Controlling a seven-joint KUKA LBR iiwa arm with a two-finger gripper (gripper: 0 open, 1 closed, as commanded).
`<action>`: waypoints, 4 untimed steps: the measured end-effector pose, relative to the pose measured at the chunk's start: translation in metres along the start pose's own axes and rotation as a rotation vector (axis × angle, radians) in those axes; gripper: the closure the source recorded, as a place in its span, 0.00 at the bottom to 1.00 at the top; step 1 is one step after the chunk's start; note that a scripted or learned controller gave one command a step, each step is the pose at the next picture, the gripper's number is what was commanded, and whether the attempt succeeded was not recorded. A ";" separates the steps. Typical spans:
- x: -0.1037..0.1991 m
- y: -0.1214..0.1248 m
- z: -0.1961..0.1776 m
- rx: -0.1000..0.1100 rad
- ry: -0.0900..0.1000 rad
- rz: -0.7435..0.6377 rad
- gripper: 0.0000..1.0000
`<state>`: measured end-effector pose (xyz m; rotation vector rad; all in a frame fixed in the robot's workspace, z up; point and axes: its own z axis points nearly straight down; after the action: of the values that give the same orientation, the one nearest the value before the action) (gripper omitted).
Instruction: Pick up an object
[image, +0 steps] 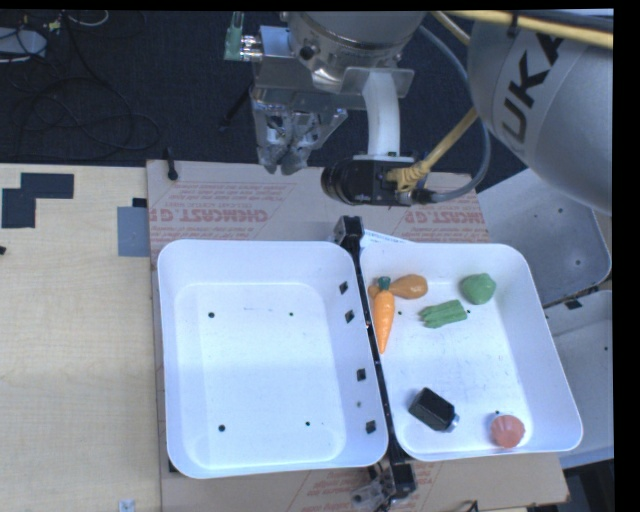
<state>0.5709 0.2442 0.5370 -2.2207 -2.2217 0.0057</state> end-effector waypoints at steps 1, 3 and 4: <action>-0.001 -0.037 0.000 0.004 0.000 -0.001 1.00; -0.001 -0.006 0.000 0.004 0.000 -0.001 1.00; -0.001 -0.099 0.006 0.005 0.000 -0.004 1.00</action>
<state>0.4717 0.2435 0.5313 -2.2136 -2.2234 0.0113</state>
